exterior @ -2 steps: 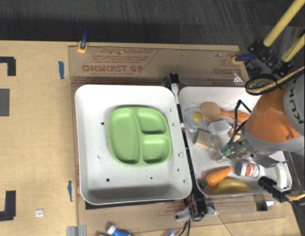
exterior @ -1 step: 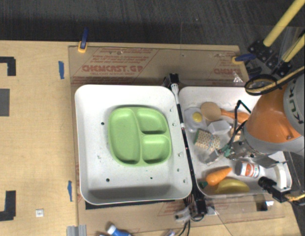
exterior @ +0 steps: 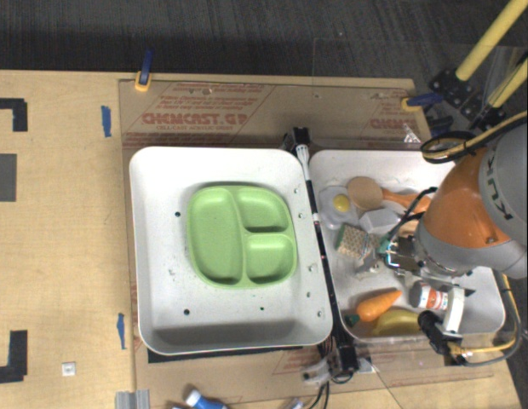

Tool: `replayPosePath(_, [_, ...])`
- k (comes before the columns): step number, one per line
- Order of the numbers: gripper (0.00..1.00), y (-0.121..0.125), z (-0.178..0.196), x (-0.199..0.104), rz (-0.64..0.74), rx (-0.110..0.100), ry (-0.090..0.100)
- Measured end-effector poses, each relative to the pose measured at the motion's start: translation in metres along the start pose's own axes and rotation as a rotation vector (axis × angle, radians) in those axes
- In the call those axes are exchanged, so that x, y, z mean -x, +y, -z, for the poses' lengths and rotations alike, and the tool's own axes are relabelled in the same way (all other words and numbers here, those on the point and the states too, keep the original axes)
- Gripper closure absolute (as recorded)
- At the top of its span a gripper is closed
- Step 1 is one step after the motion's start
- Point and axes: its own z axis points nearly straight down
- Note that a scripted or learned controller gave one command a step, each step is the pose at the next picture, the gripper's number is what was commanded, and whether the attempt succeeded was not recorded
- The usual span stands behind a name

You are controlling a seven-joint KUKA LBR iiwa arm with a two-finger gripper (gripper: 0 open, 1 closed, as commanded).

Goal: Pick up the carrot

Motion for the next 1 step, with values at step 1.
replayPosePath(1, [0.00,-0.0004,-0.0002,-0.0020,-0.054,0.002,-0.003])
